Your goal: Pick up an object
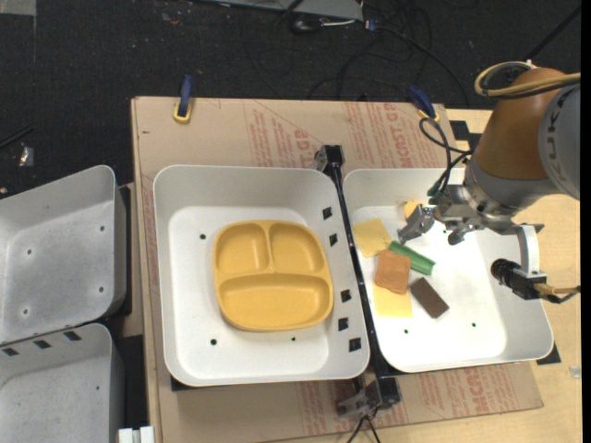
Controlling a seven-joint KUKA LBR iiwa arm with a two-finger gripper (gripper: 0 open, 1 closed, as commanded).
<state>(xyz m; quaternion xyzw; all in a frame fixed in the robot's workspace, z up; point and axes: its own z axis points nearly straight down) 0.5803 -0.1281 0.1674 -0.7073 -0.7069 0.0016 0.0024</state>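
Observation:
The right bin [480, 335] holds several small items. A green stick [413, 258] lies beside an orange block [392, 271]. A brown block [428, 297] sits to their lower right. A pale yellow square [372, 236] and a second yellow piece [395, 304] lie along the bin's left side. A small yellow bit [409, 209] shows near the far wall. My gripper [436, 229] hangs over the far middle of this bin, just up and right of the green stick. Its fingers are spread open with nothing between them.
The left bin [185, 247] carries a yellow divided plate [273, 275]. A black divider [349, 257] runs between the bins. The grey and orange arm [522, 146] comes in from the right, with a cable fitting [517, 280] over the right bin's edge.

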